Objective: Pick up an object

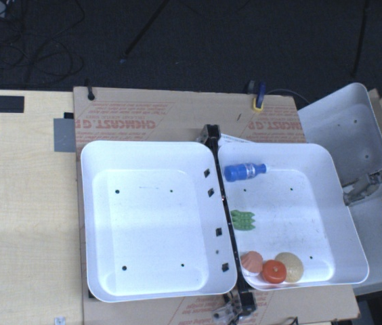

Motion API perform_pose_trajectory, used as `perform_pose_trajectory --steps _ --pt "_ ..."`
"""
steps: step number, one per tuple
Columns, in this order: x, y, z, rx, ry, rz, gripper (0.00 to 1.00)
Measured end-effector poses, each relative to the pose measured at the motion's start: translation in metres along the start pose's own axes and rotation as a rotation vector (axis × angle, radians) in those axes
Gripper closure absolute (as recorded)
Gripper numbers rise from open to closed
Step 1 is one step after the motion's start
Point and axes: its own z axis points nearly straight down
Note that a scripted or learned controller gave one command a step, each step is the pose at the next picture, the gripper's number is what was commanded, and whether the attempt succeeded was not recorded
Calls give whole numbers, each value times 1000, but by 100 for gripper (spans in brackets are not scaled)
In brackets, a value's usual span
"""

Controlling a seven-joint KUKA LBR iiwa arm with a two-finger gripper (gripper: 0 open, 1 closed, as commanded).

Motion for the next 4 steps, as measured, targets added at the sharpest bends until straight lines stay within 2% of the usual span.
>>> perform_pose_trajectory --steps 1,2,3,4 --pt "2 58 62 7 4 -4 0" --pt "9 4 181 20 10 0 0" --pt "4 62 66 -9 -2 -6 0" --pt "4 16 238 18 9 0 0"
